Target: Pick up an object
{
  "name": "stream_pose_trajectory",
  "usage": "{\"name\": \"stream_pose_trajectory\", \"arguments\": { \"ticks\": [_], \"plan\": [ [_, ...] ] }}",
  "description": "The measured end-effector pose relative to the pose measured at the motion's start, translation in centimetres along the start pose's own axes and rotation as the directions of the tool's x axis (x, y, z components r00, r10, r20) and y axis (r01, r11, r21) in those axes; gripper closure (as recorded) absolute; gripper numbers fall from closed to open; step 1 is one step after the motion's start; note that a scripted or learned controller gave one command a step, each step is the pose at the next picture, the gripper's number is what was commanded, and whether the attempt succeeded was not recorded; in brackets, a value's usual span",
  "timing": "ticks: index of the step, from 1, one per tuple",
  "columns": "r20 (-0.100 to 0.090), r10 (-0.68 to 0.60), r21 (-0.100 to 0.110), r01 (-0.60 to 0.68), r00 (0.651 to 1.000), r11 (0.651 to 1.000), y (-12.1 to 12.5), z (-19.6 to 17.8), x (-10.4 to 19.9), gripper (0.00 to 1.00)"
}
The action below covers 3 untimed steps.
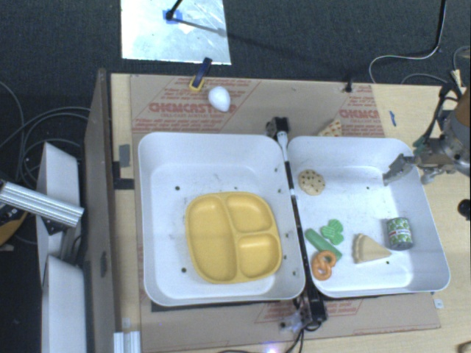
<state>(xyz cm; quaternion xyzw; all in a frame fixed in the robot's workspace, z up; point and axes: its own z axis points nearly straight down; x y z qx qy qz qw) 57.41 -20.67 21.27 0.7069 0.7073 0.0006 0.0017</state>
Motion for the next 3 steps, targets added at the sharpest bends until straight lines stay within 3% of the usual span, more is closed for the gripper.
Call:
{"name": "stream_pose_trajectory", "arguments": {
  "ticks": [1,2,3],
  "plan": [
    [-0.003,0.002,0.003,-0.002,1.000,1.000,-2.5,13.3,0.1,0.00],
    [-0.007,-0.016,-0.011,0.016,1.000,1.000,1.6,3.4,12.8,0.00],
    [-0.002,0.005,0.004,-0.005,1.000,1.000,-2.2,13.0,7.2,0.00]
  ]
}}
